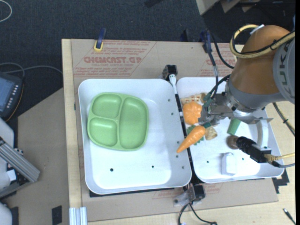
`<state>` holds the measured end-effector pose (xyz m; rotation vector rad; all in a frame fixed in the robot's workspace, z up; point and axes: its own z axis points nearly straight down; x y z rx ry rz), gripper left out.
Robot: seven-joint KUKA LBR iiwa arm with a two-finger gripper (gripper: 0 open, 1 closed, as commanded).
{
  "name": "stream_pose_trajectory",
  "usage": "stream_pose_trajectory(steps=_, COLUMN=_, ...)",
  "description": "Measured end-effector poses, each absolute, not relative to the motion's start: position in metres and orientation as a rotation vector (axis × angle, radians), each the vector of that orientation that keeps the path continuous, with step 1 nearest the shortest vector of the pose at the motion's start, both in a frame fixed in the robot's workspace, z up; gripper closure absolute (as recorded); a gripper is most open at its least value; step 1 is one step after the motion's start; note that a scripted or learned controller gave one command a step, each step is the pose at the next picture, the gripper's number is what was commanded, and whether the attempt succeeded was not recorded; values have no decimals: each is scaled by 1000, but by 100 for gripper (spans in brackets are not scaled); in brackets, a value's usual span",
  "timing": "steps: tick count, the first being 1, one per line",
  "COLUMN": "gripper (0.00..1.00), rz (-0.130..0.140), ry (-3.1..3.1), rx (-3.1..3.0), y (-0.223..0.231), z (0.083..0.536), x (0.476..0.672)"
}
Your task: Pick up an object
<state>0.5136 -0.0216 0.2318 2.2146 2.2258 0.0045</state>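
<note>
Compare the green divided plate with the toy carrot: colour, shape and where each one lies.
The green divided plate is pale green, the toy carrot orange. The plate is broad, flat and rounded with three compartments; the carrot is slim and tapers to a point. The plate lies wholly inside the left bin, while the carrot lies slanted across the seam between the bins, its tip toward the left one. Both look like plastic toys.

A robotics lab — cardboard-topped bench (pixel 140 55), loose cables (pixel 28 71) (floor too).

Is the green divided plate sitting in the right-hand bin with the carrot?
No, the green divided plate lies in the left bin, while the carrot is at the right bin's left edge.
</note>
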Motion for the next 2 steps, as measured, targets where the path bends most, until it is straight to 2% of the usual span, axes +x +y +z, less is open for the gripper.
stream_pose_trajectory(steps=1, gripper=100, rz=-4, ry=2224, rx=2224, y=-23, z=214, x=508)
stream_pose_trajectory(steps=2, gripper=100, rz=3, ry=2221, rx=2219, y=-19, z=233, x=504)
